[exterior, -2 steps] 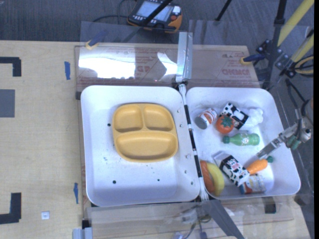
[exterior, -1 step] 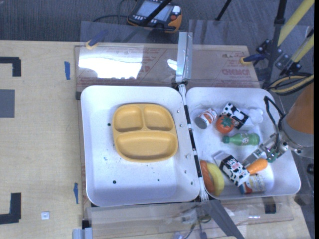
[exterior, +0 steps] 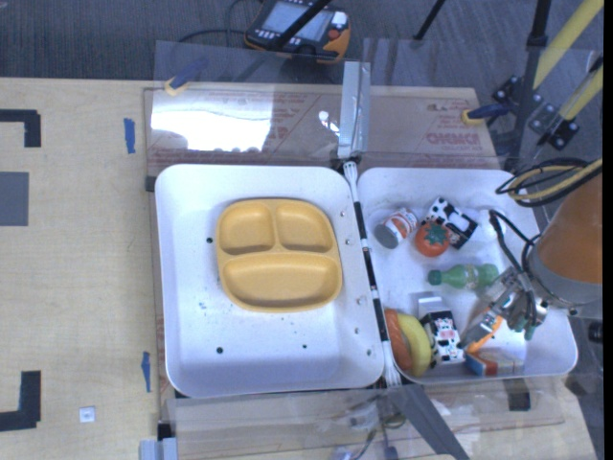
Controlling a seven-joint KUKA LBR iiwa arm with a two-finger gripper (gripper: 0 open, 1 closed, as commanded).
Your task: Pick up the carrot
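Observation:
The carrot (exterior: 482, 333) is a small orange stick lying at a slant near the front of the right bin (exterior: 556, 357). Its upper end runs under my gripper (exterior: 510, 311), which hangs low over the bin's right side, just above and to the right of it. The gripper's tip is dark and cluttered, so I cannot make out whether it touches the carrot. The arm's orange band (exterior: 579, 242) fills the space to the right.
The right bin also holds a banana (exterior: 410, 341), a black-and-white toy (exterior: 443, 339) beside the carrot, a green bottle (exterior: 465, 276), a tomato (exterior: 431, 241), a small can (exterior: 396, 228) and a red-blue item (exterior: 481, 363). The left bin (exterior: 182, 286) bears a yellow divided plate (exterior: 278, 254).

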